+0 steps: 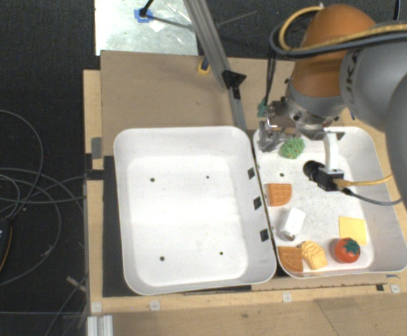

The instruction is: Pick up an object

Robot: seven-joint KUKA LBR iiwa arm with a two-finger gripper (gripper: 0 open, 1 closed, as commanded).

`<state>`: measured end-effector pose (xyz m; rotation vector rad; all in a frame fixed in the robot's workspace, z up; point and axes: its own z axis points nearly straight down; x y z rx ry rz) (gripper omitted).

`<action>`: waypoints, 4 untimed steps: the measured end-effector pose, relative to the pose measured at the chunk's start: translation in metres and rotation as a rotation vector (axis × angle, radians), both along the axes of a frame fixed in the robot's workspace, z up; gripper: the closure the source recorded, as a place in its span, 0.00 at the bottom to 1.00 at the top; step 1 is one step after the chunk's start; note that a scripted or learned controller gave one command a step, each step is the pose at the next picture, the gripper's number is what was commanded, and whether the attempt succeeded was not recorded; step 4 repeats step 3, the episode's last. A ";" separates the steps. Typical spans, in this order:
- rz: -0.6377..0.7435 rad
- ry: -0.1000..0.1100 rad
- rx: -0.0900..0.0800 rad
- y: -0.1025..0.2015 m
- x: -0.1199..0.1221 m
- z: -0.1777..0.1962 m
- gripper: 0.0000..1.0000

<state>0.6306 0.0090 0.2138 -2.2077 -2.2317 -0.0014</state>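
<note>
**Bench and what is resting on it**

A flat tan wooden bench (168,89) is carrying two shallow white plastic bins side by side. The larger left-hand white bin (130,208) is lying near the bench's front edge, its rim touching the rim of the right-hand white bin (392,236). A dark strip of matting (110,229) is showing under the left bin's outer side. A slanted grey metal pole (210,37) is crossing above the bench's back part.

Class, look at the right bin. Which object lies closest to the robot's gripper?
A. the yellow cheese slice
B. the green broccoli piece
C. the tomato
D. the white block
B: the green broccoli piece sits right beside the gripper at the right bin's far end.
</note>
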 end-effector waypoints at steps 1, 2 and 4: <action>-0.001 0.000 0.000 0.042 -0.017 0.008 1.00; 0.000 -0.002 0.000 0.088 -0.030 0.019 1.00; -0.007 -0.002 -0.001 0.085 -0.029 0.019 0.00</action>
